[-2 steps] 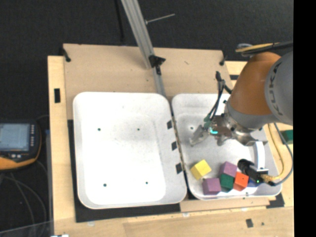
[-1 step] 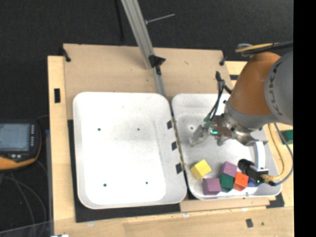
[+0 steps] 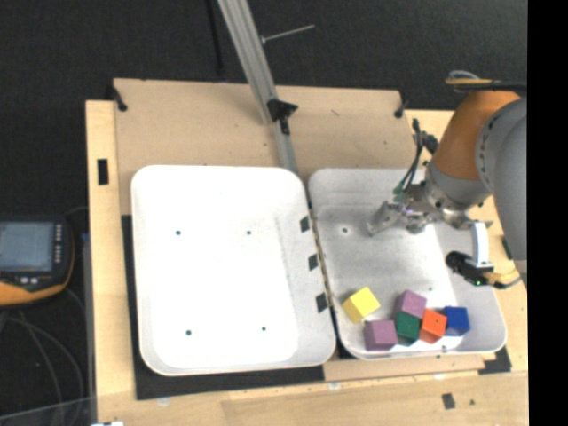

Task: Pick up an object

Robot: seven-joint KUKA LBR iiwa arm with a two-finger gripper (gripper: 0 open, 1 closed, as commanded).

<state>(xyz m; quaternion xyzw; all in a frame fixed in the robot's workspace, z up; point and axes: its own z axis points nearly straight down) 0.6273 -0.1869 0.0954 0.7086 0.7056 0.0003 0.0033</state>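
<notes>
The tool [image 3: 399, 217] hovers over the right bin's [image 3: 373, 193] far end; its grip state is unclear, apparently holding nothing. Blocks [image 3: 408, 319] lie near, unpicked.

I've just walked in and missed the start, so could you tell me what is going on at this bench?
A grey arm with an orange band reaches in from the right, and its pincer hangs over the upper part of the right bin. It holds nothing that I can see. The blocks lie clustered at that bin's lower end: a yellow block a little apart, then two purple blocks, a green block, an orange block and a blue block. None has been picked up yet.
</notes>
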